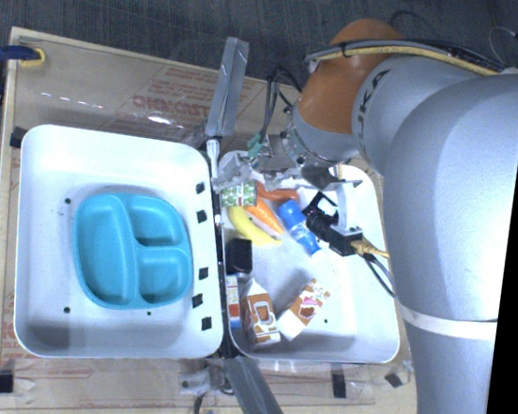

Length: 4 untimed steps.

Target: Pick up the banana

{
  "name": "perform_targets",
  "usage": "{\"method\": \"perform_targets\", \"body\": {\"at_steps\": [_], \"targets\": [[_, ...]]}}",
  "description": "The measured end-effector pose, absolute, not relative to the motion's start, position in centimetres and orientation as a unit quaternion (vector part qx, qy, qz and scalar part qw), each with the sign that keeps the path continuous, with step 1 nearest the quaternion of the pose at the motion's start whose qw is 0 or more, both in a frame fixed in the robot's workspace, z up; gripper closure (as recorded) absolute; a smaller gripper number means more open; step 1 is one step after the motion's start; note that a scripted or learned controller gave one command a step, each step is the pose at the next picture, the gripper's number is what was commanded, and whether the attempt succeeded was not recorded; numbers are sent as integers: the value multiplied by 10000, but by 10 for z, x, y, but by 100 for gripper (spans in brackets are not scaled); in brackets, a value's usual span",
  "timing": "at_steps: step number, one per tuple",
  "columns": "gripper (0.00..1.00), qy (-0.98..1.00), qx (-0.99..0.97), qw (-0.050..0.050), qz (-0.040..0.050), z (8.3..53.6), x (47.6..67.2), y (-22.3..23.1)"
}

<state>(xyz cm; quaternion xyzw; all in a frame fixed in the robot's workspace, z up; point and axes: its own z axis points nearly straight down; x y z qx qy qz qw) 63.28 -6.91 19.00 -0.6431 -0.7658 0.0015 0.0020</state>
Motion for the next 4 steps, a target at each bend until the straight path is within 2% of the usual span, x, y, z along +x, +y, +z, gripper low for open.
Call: {"method": "perform_targets", "body": {"at_steps": [1,2,3,4], "targets": [[0,-8069,-5906,1,-88,123,583,-80],[0,-7998,-5996,270,-139,116,595,-94],[0,-7092,-7039,400,-64,116,593,-91],[0,-7039,-7095,329,-80,116,589,-88]]}}
